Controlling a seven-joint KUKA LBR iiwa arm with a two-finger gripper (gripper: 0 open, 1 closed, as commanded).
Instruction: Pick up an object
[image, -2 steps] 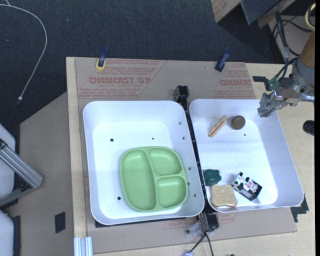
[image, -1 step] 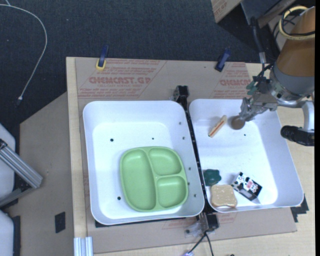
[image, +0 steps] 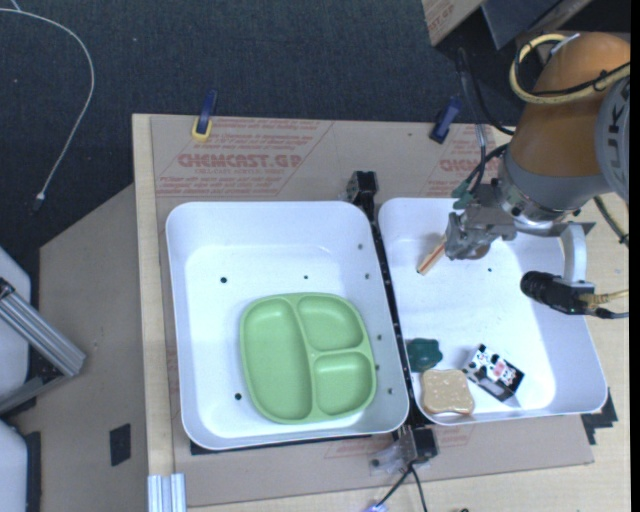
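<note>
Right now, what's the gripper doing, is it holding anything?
Gripper: shut on the orange stick, which pokes out from its fingers above the right bin.

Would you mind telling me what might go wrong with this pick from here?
1. The gripper sits at one end of the thin orange stick, so it may tilt or slip free if lifted.
2. The stick reaches toward the right bin wall beside the left bin; it might snag there.

Grey arm (image: 560, 170), orange band (image: 575, 90), yellow-black cables (image: 530, 70), metal wrist
</note>
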